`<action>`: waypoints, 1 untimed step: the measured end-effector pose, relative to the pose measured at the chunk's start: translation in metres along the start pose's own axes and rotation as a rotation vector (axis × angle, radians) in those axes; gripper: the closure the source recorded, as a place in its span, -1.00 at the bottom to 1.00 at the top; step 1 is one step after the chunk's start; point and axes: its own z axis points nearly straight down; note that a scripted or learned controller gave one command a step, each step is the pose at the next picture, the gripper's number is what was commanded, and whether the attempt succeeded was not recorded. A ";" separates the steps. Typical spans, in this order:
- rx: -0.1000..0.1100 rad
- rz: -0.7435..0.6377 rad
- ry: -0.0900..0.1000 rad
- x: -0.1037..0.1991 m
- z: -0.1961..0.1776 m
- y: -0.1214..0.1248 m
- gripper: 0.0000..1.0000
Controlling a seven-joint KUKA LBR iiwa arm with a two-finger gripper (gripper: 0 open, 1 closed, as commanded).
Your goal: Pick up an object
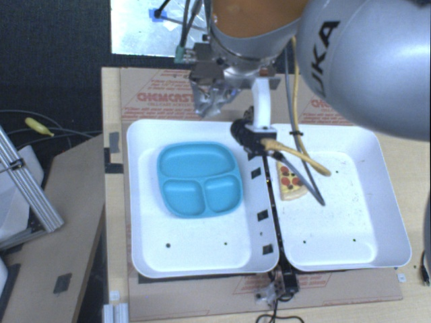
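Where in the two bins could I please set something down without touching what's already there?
The right bin has bare floor along its front and right side, beyond the pizza slice. The left bin has a bare strip in front of the blue tray. It is crowded at the divider's far end, where the gripper and arm hang over the bins.

Two white bins: left bin (145, 247), right bin (377, 200), both with small dark specks. Light blue divided tray (200, 179). Pizza slice toy (291, 182): tan crust, red dots. Grey arm (363, 52), orange band (256, 2). Brown cardboard (155, 93) printed with red lettering.
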 end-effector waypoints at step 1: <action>-0.011 0.003 0.004 -0.055 0.019 0.072 1.00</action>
